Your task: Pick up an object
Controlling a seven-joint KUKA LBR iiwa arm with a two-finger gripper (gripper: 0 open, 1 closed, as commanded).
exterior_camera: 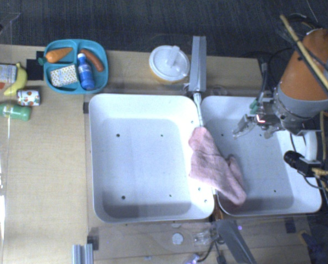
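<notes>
Crumpled pink cloth (214, 166), draped over the divider between the two shallow white bins, mostly in the right white bin (262, 202), its edge lapping the left white bin (142, 158). Two-finger gripper (250, 124) hovers above the right bin's upper half, near the cloth but apart from it; jaws appear released, nothing between them. Step in hand, as judged: approach before grasp. Next move calls for travel toward the cloth, descent onto a raised fold, then closing. On the counter (43, 175): blue divided tray of toy food (76, 65), white lidded cup (169, 64)
</notes>
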